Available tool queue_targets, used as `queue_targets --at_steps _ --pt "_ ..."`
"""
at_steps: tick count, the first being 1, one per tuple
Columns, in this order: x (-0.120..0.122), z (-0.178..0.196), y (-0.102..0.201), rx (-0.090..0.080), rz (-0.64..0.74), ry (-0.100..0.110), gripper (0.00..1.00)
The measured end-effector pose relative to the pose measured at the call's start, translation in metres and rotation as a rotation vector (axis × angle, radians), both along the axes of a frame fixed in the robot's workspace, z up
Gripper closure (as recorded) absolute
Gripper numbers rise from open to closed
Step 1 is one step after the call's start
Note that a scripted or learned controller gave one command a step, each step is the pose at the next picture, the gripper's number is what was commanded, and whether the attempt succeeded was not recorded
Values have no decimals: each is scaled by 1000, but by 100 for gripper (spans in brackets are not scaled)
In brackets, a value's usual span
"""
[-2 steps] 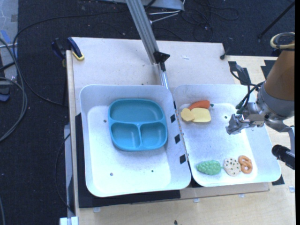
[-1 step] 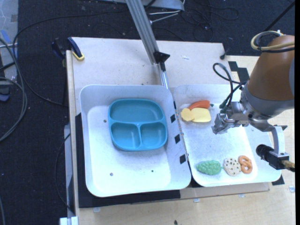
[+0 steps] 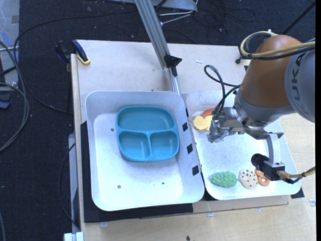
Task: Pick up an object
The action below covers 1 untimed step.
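Hovering gripper (image 3: 214, 136) beside yellow piece (image 3: 201, 123), green toy (image 3: 223, 179), cookie (image 3: 247, 178) near

The arm (image 3: 281, 79) is showing a bulky rounded shell, orange-brown on top and grey along its right side, where part of large dark lettering is appearing. Below the orange band a grey collar is narrowing into a stack of metal wrist parts. A yellowish cable (image 3: 251, 41) is looping over the top of the orange shell, and black cables (image 3: 218, 82) are curling out from the wrist toward the left. A small green spot is glowing on the wrist's left edge. The gripper (image 3: 216, 133) is looking like a dark grey metal block with short jaws; their state is too small to be reading.
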<state>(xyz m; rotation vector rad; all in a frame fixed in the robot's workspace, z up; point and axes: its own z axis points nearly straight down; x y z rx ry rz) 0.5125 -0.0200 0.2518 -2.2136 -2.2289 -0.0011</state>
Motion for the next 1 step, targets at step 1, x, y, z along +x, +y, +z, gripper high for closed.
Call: queue_targets --at_steps 1 --pt "-3 -9 61 0 -1 1 100"
